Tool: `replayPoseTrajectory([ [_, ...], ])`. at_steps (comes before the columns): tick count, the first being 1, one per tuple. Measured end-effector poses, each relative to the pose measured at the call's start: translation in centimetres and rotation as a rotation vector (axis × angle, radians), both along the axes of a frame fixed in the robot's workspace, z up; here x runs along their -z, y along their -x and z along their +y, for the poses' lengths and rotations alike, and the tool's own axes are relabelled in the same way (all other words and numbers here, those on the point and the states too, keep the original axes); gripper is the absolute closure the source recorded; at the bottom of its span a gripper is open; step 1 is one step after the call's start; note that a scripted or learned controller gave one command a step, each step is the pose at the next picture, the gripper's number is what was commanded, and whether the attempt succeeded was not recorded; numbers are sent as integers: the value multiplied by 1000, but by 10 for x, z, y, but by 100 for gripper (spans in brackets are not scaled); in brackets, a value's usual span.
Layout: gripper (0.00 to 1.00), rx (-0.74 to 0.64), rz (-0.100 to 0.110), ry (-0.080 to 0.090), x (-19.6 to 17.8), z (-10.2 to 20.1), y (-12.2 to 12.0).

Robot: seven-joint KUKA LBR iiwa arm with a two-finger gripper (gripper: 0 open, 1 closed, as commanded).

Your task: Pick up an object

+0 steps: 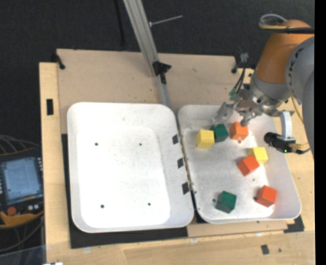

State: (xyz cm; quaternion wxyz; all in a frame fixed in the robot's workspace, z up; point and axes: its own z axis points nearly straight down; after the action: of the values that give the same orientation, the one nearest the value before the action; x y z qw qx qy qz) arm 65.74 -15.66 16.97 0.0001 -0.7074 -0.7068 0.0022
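- Where the arm (282, 54) reaches in from the right, its jaws (237, 110) hang over the far part of the right bin (207, 206).
- Whether the jaws are open or closed cannot be told; nothing is seen held between them.
- Just below them sit a yellow cube (205, 138), a green cube (221, 132) and an orange cube (240, 131), close together in a row.
- Further toward the near edge, a second yellow cube (260, 155) touches a second orange cube (248, 165).
- Near the front rim lie another green cube (226, 201) and a red-orange cube (266, 196), well apart.
- Beside it on the tabletop (108, 73) sits the left bin (124, 164).
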Motion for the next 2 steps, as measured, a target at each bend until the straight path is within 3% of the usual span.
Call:
replayPoseTrajectory([
  [1,0,-4,-3,-1,53,4,-9],
  [2,0,-5,-4,1,72,3,-10],
])
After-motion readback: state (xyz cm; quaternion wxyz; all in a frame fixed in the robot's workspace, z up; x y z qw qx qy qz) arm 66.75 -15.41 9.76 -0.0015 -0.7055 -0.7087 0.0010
